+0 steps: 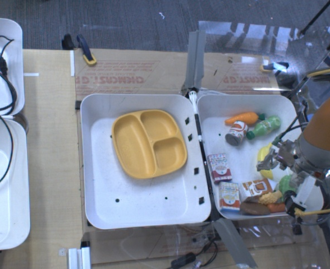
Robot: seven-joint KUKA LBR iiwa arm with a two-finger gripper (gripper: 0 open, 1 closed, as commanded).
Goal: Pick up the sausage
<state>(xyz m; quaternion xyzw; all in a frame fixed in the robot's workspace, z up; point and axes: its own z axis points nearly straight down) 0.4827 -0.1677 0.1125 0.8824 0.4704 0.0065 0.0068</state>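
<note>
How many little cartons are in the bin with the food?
2: one carton mid-bin by the left wall, another carton just below it. The arm may hide more.

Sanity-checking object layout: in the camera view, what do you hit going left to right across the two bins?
Yellow divided plate in the left bin → small red carton → can → green bottle → gripper at the right bin's right side.

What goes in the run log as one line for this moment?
phase: approach | claw: over right bin, above banana | sausage: near front wall, not grasped | yellow plate: left bin
</note>
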